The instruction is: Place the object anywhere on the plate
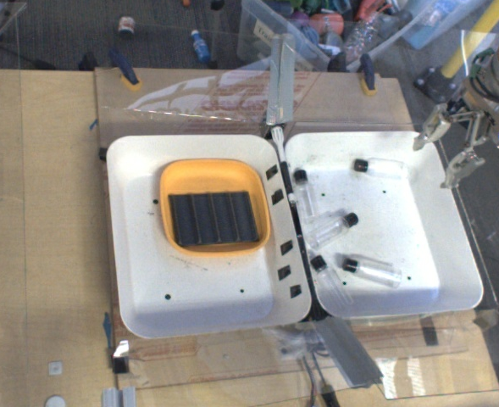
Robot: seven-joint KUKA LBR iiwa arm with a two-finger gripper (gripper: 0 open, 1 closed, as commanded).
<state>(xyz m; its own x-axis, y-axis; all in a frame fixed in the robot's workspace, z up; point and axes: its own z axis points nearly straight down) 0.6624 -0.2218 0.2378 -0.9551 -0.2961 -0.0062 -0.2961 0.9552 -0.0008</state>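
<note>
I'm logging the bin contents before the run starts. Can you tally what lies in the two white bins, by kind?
Clear vials with black caps: 5, all in the right bin, e.g.
Orange plate: 1, in the left bin
Black ribbed block: 1, lying on the plate
Total: 7

Wooden bench (37, 227), two white bins (139, 303) side by side, possibly clear sheeting (207, 96) behind them

- Bright, even overhead light; shadows are faint.
- The white bins (376, 291) are nearly washed out.
- Slightly soft, grainy picture; glare on the clear plastic sheet (207, 96).
</note>
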